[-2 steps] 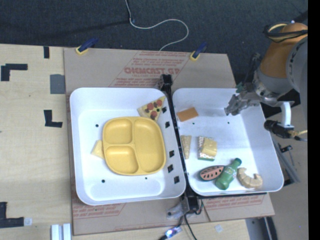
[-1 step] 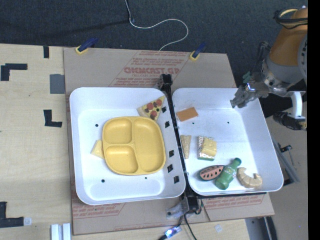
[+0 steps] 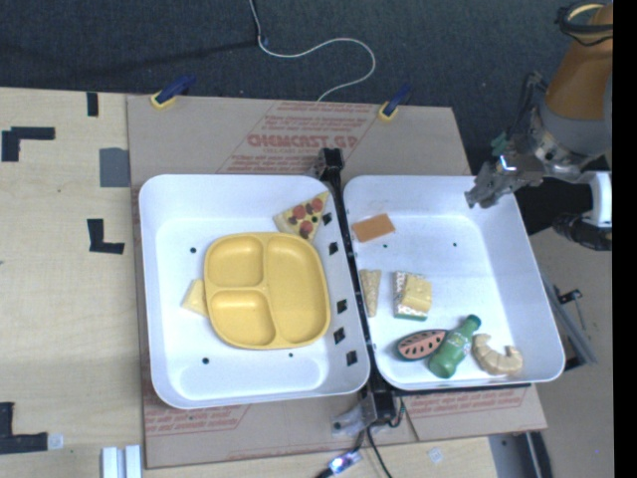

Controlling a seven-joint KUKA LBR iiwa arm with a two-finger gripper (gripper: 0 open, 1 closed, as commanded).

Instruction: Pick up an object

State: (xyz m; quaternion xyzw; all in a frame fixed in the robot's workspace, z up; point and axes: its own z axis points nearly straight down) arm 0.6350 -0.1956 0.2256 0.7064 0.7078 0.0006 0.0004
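Wood bench (image 3: 60,297) w/ cardboard sheet (image 3: 289,132), dark carpet (image 3: 119,18).

The scene is viewed by a single fixed camera set above the table (image 3: 60,267), looking down at a slant so that the far edge lies toward the top of the frame. Both white bins, the left bin (image 3: 159,297) and the right bin (image 3: 518,267), are taken in whole from a moderate distance, with dark floor (image 3: 119,28) seen beyond. The arm (image 3: 582,88) is caught at the right edge.
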